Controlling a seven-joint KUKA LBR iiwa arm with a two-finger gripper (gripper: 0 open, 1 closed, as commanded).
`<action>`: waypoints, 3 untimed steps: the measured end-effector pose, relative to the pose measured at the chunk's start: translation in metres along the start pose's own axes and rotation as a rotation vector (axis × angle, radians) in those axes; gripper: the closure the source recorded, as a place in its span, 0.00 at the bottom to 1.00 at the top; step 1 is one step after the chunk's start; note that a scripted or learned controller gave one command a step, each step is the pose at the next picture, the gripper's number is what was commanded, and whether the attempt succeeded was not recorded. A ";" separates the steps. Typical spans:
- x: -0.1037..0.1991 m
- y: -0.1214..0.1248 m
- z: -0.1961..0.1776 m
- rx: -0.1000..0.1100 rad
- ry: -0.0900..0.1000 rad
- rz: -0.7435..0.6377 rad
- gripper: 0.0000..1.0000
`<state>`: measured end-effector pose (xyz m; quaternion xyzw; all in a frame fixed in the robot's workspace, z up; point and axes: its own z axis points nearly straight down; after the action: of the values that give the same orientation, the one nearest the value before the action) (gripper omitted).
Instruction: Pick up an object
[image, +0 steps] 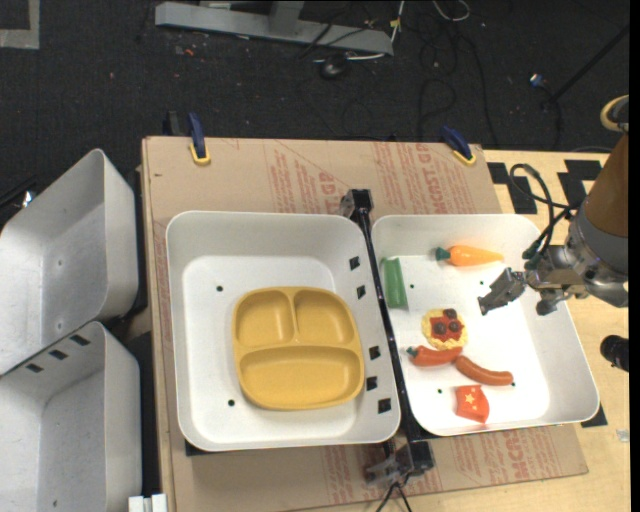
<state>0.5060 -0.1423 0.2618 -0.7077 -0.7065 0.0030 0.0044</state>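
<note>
in the camera view, looking down at a slant, we saw two shallow white bins side by side on a cardboard-covered bench. the left bin (190, 300) held a yellow divided plate (298, 347), lying flat near its middle. the right bin (570, 385) held the small toy foods that the pick could go for.

the grey arm came in from the right edge, and its gripper (498, 294) hung over the right bin's upper middle, pointing left and a little downward in the picture. we saw its dark fingers (508, 284) spread apart, with nothing between them.

the nearest things lay on two sides of it. a toy carrot (472, 256) sat just above the gripper in the picture, its long axis running left to right, green end to the left. a round toy pizza (445, 328) sat below and to the left, close by. beneath the pizza lay a red chili pepper (433, 356), then a sausage (484, 373), both long and lying roughly left to right with a slight tilt. a small red piece (472, 402) rested near the bin's front wall. a green block (393, 282) lay along the left wall, long axis front to back.

we judged the pizza and the carrot the likeliest targets, each a short move away; the carrot's length lay roughly in line with the way the gripper pointed.
</note>
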 end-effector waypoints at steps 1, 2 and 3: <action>0.000 0.002 -0.005 -0.010 -0.002 -0.003 0.00; -0.008 -0.002 0.055 -0.004 -0.001 0.001 0.00; -0.004 -0.006 0.099 -0.004 0.000 0.000 0.00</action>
<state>0.4994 -0.1465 0.1626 -0.7078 -0.7064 0.0014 0.0029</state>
